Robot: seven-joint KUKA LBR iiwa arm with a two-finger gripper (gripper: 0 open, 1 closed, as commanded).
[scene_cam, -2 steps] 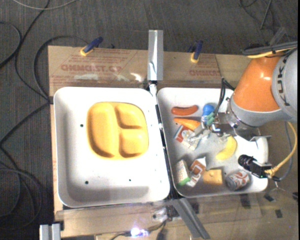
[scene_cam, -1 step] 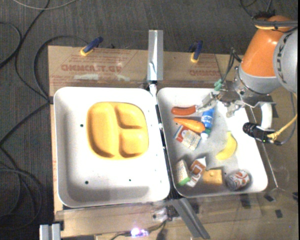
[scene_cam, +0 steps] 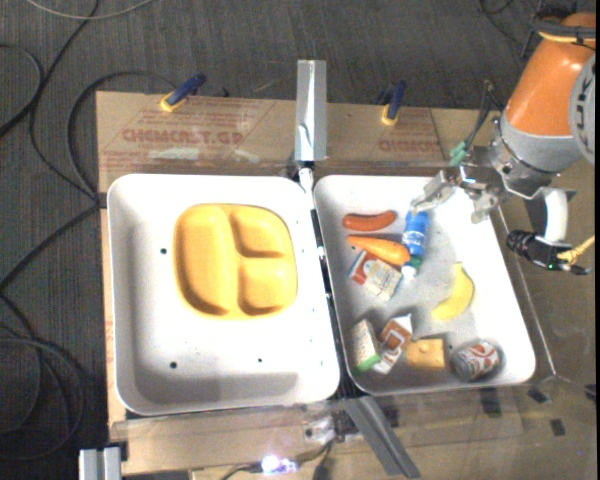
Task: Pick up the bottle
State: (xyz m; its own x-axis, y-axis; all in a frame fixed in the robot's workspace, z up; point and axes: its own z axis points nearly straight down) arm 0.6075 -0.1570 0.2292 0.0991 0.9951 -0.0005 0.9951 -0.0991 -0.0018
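Note:
A small bottle (scene_cam: pixel 414 238) with a blue label and a white cap lies in the upper middle of the right bin (scene_cam: pixel 510 303), its cap end pointing toward the front. My gripper (scene_cam: pixel 450 202) hangs over the bin's back right part, just up and right of the bottle. It stands open, one finger (scene_cam: pixel 427 196) close to the bottle's far end, the other (scene_cam: pixel 478 208) nearer the bin's right wall. Nothing is between them.
A sausage (scene_cam: pixel 369 220) and a carrot (scene_cam: pixel 380 249) lie left of the bottle, a small carton (scene_cam: pixel 376 275) below them. A banana (scene_cam: pixel 456 295), cheese block (scene_cam: pixel 428 353), can (scene_cam: pixel 476 359) and two more cartons (scene_cam: pixel 378 345) fill the front. The left bin holds a yellow divided tray (scene_cam: pixel 236 258).

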